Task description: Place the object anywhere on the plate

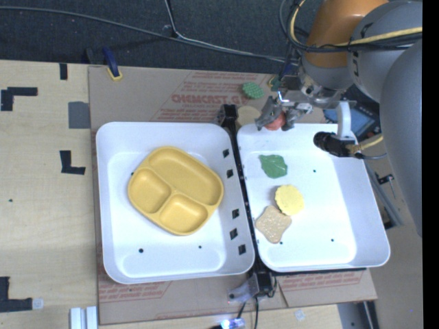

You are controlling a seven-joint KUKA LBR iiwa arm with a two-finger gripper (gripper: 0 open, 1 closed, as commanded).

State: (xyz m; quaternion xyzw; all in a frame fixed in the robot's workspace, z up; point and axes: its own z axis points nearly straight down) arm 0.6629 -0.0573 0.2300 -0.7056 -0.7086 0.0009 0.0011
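Note:
The yellow three-compartment plate (175, 189) lies in the left bin (113, 139). My gripper (276, 120) hangs over the far left corner of the right bin (343, 184), close to the divider between the bins. A small red-orange object (274, 122) shows between its dark fingers (264, 119), and the gripper is shut on it. It sits well to the right of and beyond the plate. Whether the object is raised off the bin floor is not clear.
In the right bin lie a green leaf-shaped piece (273, 165), a yellow round piece (289, 199) and a tan toast-like piece (273, 223). Another green piece (252, 89) rests on the cardboard behind the bins. The arm's grey body (405, 81) fills the right.

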